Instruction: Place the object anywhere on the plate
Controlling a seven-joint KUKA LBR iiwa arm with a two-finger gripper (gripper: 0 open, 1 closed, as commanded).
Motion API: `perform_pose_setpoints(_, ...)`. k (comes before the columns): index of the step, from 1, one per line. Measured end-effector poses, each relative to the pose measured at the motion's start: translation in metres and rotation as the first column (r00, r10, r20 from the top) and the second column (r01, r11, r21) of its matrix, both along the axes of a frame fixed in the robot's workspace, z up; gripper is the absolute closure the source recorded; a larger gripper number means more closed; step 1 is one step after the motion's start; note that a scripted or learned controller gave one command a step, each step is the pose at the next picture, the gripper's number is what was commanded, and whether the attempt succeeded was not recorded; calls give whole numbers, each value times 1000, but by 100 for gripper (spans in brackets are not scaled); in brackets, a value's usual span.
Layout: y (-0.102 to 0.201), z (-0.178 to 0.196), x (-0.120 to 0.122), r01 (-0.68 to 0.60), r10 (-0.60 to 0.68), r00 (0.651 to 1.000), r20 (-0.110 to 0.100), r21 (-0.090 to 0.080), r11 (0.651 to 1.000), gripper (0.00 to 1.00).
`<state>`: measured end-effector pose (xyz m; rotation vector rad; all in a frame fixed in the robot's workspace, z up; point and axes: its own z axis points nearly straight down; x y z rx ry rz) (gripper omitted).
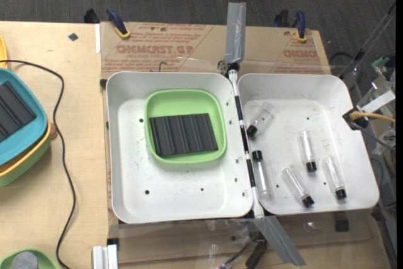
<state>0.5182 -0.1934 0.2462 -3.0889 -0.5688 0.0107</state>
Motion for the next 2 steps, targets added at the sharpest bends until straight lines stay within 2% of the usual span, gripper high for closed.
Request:
perform_pose_setpoints(1, -21, 13, -3, 146, -146, 989, 0, 0, 989, 0)
perform_pose_setpoints(2, -19, 4, -19, 158, -158, 987, -1, 0, 987, 0)
